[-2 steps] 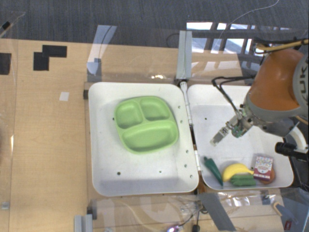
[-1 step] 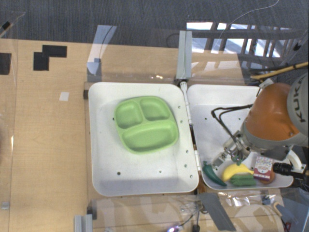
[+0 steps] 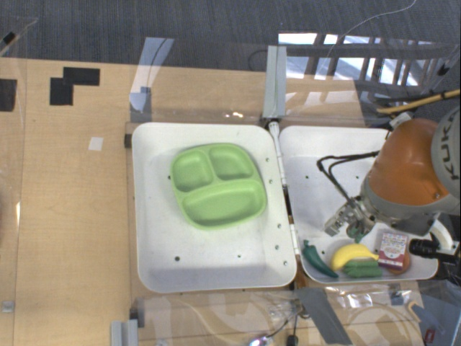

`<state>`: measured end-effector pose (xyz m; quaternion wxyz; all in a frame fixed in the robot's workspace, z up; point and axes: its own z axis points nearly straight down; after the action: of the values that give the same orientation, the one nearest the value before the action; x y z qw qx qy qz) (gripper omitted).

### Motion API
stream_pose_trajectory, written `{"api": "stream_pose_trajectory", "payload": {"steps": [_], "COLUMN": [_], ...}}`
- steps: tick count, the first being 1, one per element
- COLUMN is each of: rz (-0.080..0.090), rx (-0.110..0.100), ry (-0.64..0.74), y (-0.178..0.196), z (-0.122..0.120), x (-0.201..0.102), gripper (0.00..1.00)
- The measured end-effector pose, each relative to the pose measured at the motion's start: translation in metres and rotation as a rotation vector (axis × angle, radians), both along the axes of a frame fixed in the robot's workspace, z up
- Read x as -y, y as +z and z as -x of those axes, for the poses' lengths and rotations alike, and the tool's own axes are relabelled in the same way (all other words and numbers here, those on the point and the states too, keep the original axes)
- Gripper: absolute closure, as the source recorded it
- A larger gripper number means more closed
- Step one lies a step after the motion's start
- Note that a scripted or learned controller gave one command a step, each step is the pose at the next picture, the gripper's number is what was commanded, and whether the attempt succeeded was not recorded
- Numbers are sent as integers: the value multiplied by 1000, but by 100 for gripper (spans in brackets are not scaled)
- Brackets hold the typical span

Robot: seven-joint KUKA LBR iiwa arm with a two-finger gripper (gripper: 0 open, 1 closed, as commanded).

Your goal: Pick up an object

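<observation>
My gripper [image 3: 347, 222] hangs low over the right bin [image 3: 317, 157], its metal fingers just above the pile at the bin's near edge. A yellow banana [image 3: 353, 254] lies directly below and slightly right of the fingertips. Beside the banana lie a dark green pepper-like piece [image 3: 318, 259], a green block [image 3: 364, 268] and a red-and-white small box [image 3: 393, 245]. Nothing shows between the fingers. The orange band and grey wrist [image 3: 410, 171] cover the bin's right part.
The left bin [image 3: 155, 258] holds a green divided plate [image 3: 217, 184] near its middle. A black cable [image 3: 338, 166] loops across the right bin's floor. A metal divider [image 3: 274, 85] rises between the bins at the back.
</observation>
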<state>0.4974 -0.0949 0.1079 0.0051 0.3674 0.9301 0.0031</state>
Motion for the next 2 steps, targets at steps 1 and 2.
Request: {"api": "stream_pose_trajectory", "payload": {"steps": [1,2], "rz": [-1,-1], "rx": [-4,2], "ry": [-297,-291], "y": [133,144], "z": [9,7], "x": [-56,-57], "gripper": [100,100]}}
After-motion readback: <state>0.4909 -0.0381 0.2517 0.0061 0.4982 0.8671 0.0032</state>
